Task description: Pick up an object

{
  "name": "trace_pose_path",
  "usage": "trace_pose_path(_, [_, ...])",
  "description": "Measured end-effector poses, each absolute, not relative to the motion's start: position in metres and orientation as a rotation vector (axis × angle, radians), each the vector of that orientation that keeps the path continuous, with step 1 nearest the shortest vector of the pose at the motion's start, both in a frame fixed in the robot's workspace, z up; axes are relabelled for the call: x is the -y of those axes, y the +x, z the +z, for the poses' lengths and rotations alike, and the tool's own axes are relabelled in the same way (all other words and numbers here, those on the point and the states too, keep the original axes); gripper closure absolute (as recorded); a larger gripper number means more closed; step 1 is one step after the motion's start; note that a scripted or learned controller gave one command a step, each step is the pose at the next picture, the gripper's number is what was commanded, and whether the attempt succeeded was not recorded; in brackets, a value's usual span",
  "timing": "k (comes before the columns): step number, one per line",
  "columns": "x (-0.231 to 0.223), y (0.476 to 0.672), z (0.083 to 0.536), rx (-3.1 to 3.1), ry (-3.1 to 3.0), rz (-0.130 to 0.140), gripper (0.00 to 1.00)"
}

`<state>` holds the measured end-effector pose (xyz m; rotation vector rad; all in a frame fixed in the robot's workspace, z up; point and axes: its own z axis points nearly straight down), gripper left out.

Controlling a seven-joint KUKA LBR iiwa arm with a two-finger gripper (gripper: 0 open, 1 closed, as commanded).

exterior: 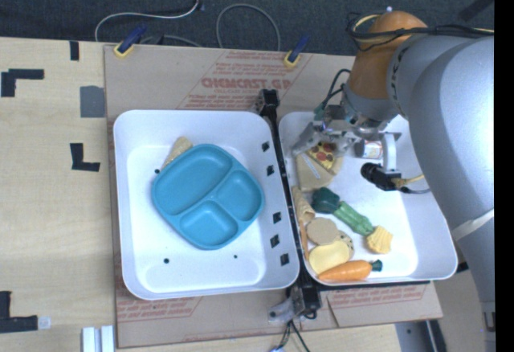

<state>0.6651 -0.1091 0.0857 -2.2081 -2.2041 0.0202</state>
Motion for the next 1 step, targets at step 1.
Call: trace_pose_path(1, [0.1118,0.6651,0.0855,2.203,-2.206,0.018,0.00])
